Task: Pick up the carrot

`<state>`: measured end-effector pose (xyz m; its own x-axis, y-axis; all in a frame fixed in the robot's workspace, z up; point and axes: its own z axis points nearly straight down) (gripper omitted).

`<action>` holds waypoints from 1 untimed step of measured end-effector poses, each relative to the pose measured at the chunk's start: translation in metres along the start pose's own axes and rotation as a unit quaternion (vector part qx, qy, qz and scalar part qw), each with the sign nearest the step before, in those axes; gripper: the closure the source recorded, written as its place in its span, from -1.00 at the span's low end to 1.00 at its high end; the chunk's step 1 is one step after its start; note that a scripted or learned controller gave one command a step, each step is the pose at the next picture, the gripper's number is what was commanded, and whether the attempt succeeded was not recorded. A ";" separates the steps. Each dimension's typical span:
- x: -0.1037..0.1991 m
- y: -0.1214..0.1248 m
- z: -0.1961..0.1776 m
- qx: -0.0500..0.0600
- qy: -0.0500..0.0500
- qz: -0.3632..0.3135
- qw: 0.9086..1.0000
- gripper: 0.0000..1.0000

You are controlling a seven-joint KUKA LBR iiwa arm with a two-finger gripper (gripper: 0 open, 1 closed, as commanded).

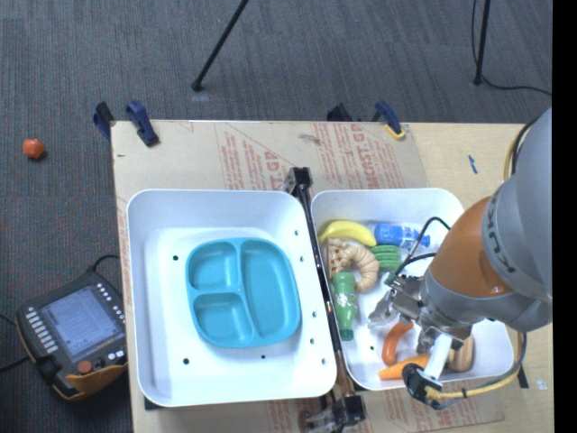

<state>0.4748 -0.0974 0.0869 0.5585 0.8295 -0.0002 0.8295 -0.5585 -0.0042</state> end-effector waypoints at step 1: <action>-0.008 0.005 0.000 0.001 0.000 -0.140 0.990 -1.00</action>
<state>0.4748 -0.1068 0.0870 0.3071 0.9517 0.0013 0.9517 -0.3071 -0.0053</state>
